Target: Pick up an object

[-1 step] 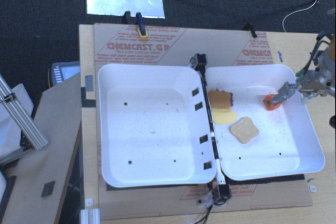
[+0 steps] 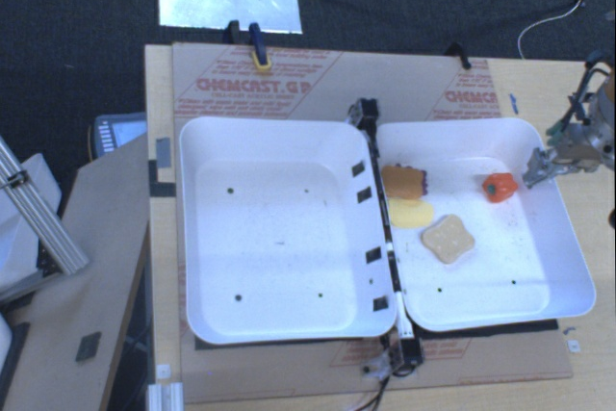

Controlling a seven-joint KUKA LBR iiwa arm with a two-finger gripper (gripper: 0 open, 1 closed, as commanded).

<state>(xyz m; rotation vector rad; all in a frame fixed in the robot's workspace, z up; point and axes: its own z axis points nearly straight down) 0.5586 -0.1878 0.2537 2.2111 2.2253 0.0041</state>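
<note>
The orange pepper (image 2: 498,188) lies just beside the hand (image 2: 535,174); its grip state is unclear.

Orange-red pepper (image 2: 499,188), brown-orange block (image 2: 404,180), yellow disc (image 2: 412,214) and tan bread slice (image 2: 448,239) lie in the right bin (image 2: 568,294).

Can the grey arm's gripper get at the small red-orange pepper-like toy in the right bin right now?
Probably yes. The gripper sits at the right white bin's right rim, just beside the red-orange pepper-like toy, with bare bin floor around it; the other items lie further left.
</note>
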